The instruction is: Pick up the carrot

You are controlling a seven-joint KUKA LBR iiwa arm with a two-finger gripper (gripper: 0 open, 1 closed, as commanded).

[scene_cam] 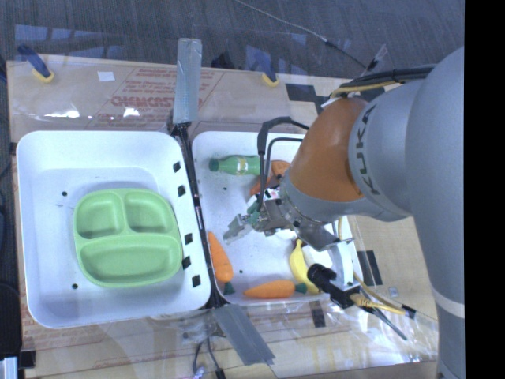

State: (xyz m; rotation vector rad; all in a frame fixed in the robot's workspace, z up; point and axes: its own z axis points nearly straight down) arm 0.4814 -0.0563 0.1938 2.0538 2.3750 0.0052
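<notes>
Camera view catches the approach step: jaws [241,226] hang spread and empty, a carrot [220,257] just below-left, needing descent and closing.

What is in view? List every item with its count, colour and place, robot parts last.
bins: 2, white, side by side on the bench.
divided tray: 1, green, in the left bin.
bottle: 1, green, lying at the far side of the right bin.
carrots: 2 in full view, orange, one along the right bin's left wall, one along its near wall; another orange piece shows beside the arm, partly hidden.
banana: 1, yellow, near right of the right bin, partly under the arm.
arm: 1, grey with an orange band, over the right bin.
gripper: 1, above the right bin's floor.
</notes>
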